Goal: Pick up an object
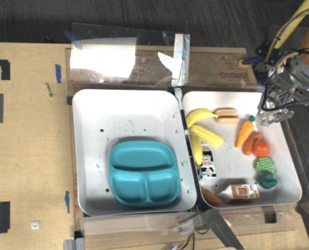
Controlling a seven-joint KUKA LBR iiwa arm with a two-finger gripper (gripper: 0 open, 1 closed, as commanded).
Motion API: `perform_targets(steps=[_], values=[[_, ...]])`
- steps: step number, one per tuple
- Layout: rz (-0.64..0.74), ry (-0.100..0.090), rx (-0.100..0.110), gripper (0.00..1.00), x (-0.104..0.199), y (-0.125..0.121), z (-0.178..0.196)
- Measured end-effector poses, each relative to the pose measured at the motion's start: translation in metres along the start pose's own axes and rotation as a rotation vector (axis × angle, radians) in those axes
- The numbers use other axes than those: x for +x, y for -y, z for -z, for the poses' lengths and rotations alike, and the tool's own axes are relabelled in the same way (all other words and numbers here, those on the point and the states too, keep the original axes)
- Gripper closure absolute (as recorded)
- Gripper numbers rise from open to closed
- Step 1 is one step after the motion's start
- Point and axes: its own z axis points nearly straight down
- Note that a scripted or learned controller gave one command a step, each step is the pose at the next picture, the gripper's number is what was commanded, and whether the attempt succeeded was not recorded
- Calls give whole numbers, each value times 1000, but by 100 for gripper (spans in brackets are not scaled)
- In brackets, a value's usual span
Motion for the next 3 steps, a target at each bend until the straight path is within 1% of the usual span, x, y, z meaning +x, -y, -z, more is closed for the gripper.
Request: perform_targets(steps=[1, 2, 3], values=[[0, -2, -5, 0, 0, -1, -3], [73, -9, -20, 0, 7, -5, -132], [33, -2, -3, 0, 2, -21, -160]])
